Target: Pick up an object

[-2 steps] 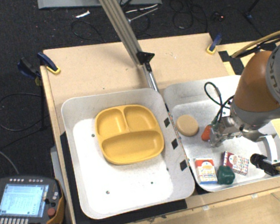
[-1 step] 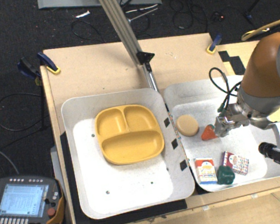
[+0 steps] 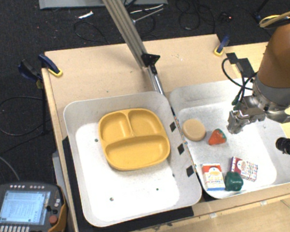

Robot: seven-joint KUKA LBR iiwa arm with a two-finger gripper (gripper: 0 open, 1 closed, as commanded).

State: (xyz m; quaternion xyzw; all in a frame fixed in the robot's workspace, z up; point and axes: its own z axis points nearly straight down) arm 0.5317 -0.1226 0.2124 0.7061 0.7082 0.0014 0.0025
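The right bin [image 3: 207, 100] holds several objects. A round tan cookie-like disc [image 3: 194, 129] lies near its left side, with a red strawberry-shaped toy [image 3: 217, 137] just to the right of it. Toward the front edge sit a white and red carton [image 3: 213, 176], a dark green toy [image 3: 233, 181] and a small red and white box [image 3: 245, 168]. My gripper [image 3: 236, 122] hangs over the bin's right half, a short way right of the strawberry and slightly above it in the view. I see nothing between its fingers.
The left bin [image 3: 87, 164] bears a yellow divided plate [image 3: 134, 138]. A grey metal pole [image 3: 127, 26] slants down to the seam between the bins. A teach pendant [image 3: 24, 212] lies off the bench at the lower left. Clamps grip the bench's far corners.
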